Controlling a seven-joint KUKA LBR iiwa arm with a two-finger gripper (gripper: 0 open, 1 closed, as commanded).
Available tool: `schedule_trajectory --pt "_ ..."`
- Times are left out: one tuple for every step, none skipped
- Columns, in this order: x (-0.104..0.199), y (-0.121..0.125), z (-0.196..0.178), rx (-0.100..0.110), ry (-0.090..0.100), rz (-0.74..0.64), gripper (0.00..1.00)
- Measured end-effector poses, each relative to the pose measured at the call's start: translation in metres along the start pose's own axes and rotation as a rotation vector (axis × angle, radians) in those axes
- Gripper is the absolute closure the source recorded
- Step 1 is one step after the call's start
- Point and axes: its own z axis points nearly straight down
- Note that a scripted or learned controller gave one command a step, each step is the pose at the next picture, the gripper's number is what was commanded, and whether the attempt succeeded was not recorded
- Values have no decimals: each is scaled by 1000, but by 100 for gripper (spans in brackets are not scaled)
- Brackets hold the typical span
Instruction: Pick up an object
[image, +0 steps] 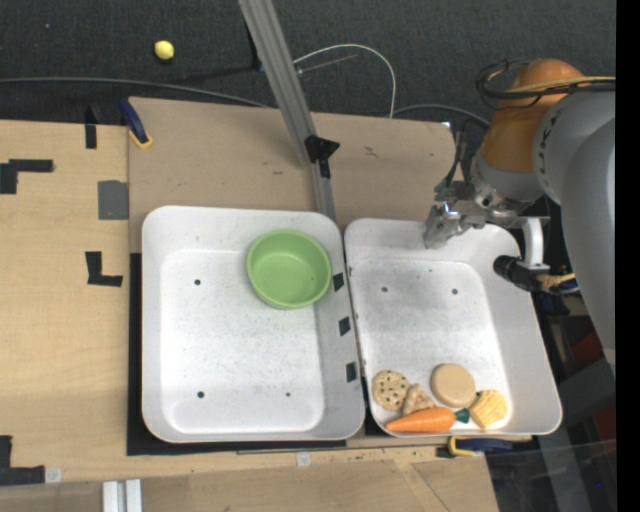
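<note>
We note a green bowl (289, 268) at the left bin's (180, 400) far edge. The right bin (425, 320) holds a carrot (421, 421), cookie (389, 387), and round tan piece (453, 383) in its near corner. The end effector (440, 225) sits over the right bin's far edge, well apart from them; we cannot tell its opening.

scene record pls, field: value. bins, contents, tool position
left bin: green bowl near its back right corner
right bin: food items clustered at its front edge
items: cookie, round tan piece, carrot, yellow piece
tool: over the right bin's back rim, apart from the food items
held: nothing seen in the tool
off-bench: small yellow ball on the dark floor, far left
</note>
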Motion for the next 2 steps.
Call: schedule_trajectory --pt "-4 -1 -63 -3 -1 1 100" --pt "-4 -1 -93 4 0 0 100"
